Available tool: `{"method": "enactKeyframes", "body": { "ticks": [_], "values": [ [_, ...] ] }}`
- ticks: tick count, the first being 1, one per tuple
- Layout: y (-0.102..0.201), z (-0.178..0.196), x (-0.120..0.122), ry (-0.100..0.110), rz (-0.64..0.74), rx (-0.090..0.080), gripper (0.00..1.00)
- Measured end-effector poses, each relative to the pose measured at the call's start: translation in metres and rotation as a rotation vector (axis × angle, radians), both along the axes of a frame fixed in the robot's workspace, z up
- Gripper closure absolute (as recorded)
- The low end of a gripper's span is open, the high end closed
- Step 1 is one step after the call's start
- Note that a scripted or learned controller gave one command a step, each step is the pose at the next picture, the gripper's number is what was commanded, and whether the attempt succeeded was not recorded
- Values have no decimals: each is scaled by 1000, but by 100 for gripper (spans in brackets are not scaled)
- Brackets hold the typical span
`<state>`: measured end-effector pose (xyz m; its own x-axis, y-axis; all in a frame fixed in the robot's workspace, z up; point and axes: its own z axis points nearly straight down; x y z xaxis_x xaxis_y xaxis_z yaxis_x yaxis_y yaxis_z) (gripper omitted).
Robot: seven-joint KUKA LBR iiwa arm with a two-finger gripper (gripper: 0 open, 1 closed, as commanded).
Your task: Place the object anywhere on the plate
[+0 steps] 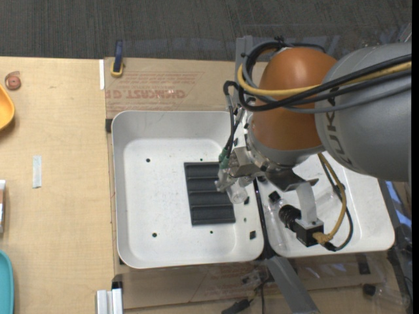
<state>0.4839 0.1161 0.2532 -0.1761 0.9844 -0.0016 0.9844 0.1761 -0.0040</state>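
I saw the pincer (230, 180) at the right edge of the black ribbed rectangular plate (209, 195) in the left white bin (131, 175); its opening, I couldn't tell.

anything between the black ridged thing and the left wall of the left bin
No. In the camera view, the stretch from the black ridged block to the left bin's left wall is bare white floor with only small dark holes.

The arm (308, 103) covers most of the right bin (366, 234) and hides the right edge of the black ribbed plate (208, 195) beside it
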Motion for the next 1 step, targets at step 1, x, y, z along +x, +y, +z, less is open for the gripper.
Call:
{"method": "enactKeyframes", "body": {
  "ticks": [1],
  "values": [
    [75, 6, 9, 0, 14, -1, 100]
  ]
}}
